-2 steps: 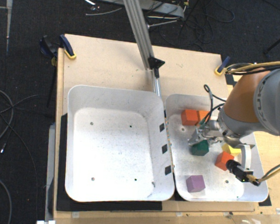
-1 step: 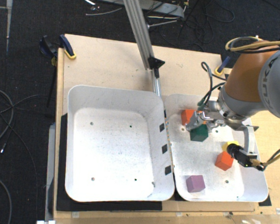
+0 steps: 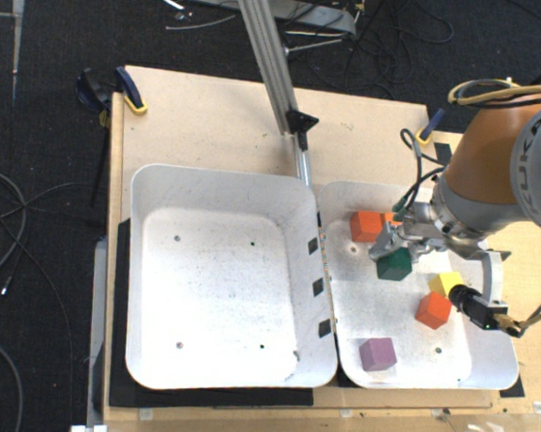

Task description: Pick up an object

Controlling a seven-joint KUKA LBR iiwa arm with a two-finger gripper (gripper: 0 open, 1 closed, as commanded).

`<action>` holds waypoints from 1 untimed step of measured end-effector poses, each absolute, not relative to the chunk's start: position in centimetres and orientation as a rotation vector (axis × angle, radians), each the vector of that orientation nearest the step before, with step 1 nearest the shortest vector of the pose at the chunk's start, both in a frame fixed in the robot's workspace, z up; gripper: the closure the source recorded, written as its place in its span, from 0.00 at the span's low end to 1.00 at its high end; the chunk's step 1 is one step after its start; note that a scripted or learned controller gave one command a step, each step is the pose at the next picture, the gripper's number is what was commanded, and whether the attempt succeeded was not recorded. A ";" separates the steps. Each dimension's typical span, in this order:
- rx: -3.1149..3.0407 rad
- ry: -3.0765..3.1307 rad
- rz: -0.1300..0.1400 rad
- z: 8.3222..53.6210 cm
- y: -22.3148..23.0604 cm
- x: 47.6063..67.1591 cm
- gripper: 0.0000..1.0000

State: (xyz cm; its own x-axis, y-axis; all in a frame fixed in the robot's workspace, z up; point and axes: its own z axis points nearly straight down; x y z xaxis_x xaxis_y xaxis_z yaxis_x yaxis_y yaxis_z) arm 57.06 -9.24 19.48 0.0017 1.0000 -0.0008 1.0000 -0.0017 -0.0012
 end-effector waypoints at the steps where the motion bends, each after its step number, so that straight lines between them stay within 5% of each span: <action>1: -2.214 -2.229 -0.004 23.8 -4.7 53.7 1.00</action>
